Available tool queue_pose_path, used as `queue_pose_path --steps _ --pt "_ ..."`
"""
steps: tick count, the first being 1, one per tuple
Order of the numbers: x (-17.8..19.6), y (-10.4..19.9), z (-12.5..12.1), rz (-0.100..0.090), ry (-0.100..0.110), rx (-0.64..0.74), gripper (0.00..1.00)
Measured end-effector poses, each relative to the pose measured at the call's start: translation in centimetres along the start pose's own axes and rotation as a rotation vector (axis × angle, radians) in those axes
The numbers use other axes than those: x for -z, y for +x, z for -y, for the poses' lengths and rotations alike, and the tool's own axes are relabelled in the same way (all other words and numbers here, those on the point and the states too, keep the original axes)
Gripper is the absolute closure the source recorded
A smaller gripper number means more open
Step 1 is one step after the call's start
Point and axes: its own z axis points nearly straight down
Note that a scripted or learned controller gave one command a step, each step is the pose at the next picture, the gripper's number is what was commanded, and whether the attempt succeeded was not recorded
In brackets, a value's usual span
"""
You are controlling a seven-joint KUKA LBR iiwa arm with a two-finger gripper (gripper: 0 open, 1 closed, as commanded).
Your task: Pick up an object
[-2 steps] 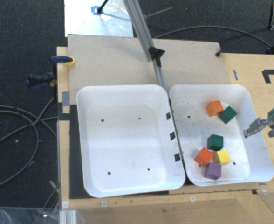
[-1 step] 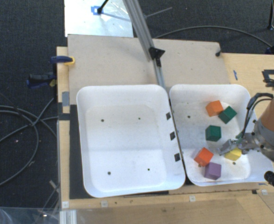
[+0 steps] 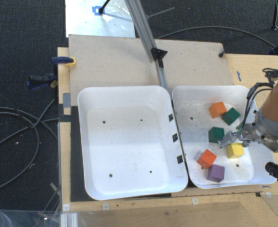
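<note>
Grey gripper (image 3: 235, 139) low in the right bin (image 3: 194, 98), at the frame's right.
We cannot tell how its jaws stand; it sits just above the yellow cube (image 3: 235, 151), beside a green cube (image 3: 216, 134). Orange cubes (image 3: 217, 109), another green and a purple cube (image 3: 216, 172) lie around. We read no writing anywhere.

Two bins, left (image 3: 96, 141) and right (image 3: 191, 103): smooth white plastic, slight sheen. Bench top (image 3: 110, 60): matt tan board, looks like wood or fibreboard. Slanted pole (image 3: 141, 22): bare grey metal, dull shine. Floor (image 3: 21, 32): dark, rough carpet-like weave. Blocks, e.g. yellow one (image 3: 235, 151): matt.
</note>
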Motion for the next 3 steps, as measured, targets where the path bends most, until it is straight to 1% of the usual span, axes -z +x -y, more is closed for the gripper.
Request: queue_pose_path --steps 1,2,3 --pt "-3.8 2.0 -6.9 -0.001 0.000 0.002 0.00" --pt "-2.8 1.8 -6.8 0.001 0.004 0.005 1.00" --pt "6.6 14.3 -9.4 -0.004 -0.003 0.007 1.00"
